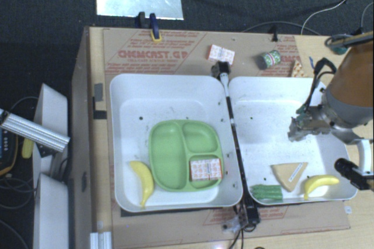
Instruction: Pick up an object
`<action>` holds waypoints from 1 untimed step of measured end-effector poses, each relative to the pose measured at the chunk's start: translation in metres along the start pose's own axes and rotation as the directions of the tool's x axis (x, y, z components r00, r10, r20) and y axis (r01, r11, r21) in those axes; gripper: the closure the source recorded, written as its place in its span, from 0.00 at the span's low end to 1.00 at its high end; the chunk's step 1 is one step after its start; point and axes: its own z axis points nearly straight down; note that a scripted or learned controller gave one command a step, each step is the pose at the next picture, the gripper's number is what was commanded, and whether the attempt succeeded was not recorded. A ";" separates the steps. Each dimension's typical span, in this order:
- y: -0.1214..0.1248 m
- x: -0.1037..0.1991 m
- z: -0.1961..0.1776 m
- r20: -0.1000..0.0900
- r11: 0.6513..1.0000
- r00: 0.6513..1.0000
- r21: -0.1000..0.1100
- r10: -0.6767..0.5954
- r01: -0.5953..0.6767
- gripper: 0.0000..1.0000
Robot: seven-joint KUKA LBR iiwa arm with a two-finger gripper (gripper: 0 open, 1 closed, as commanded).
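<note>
My gripper (pixel 299 127) hangs over the middle of the right bin (pixel 263 101), its grey fingers pointing left with nothing seen between them. Below it, near the bin's front wall, lie a tan wedge (pixel 288 175), a yellow banana (pixel 319 184) and a green ridged piece (pixel 266 192). The left bin (pixel 134 90) holds a green divided plate (pixel 175 151) with a small pink-and-white box (pixel 205 169) in its front right compartment. A second banana (pixel 142 181) lies at the plate's front left.
Behind the bins on the cardboard sit a pink-and-white box (pixel 221 54) and a small green can (pixel 270 59). A black divider strip (pixel 231 119) runs between the two bins. A metal rail (pixel 35 131) juts in from the left.
</note>
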 end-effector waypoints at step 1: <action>-0.007 0.043 -0.060 0.000 1.000 1.000 0.001 -0.001 0.001 1.00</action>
